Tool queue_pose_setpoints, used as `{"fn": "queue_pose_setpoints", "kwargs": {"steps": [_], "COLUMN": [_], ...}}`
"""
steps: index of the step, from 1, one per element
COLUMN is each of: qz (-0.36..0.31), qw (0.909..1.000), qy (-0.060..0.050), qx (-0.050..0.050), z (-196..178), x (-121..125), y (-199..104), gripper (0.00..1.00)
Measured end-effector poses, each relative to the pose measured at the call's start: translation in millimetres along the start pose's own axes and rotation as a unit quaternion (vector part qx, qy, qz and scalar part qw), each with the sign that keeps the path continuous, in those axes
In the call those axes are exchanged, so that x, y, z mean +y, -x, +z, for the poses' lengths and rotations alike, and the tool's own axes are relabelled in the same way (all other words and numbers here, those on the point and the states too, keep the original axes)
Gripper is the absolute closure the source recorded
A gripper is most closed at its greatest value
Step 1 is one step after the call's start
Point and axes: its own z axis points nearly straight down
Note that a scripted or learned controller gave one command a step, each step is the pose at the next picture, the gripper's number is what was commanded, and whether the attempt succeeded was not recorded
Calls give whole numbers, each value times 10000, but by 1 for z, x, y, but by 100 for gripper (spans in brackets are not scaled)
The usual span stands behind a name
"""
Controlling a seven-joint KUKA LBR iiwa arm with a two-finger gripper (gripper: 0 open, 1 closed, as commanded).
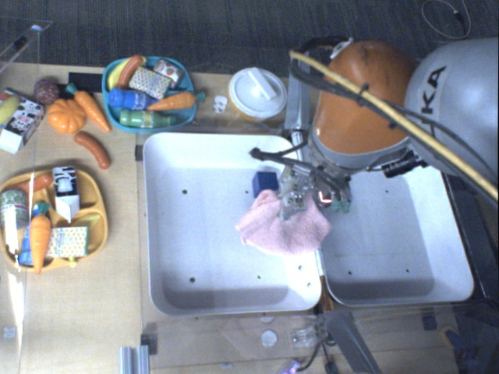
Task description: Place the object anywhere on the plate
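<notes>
A crumpled pink cloth (pixel 284 226) lies at the right side of the left bin (pixel 195 232), draped against the wall between the two bins. A small dark blue block (pixel 264 182) sits just behind it. My gripper (pixel 298 201) hangs low over the cloth's upper edge, right beside the blue block, and its tip seems to touch the cloth. The orange-banded wrist (pixel 362 100) hides much of the gripper body. A yellow plate (pixel 95 209) rests on the bench far to the left, loaded with toy food.
A blue bowl (pixel 187 115) of toy food and a white round lid (pixel 260 92) stand behind the left bin. Loose toy carrots, a pumpkin (pixel 65 116) and a sausage (pixel 93 149) lie at the back left. The right bin (pixel 405 263) sits under the arm.
</notes>
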Motion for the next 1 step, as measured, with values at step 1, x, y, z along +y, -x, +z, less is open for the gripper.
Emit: {"fn": "queue_pose_setpoints", "kwargs": {"steps": [1], "qz": [2], "qw": [10000], "qy": [0], "qx": [-3], "z": [0], "x": [0], "y": [0], "gripper": [0]}}
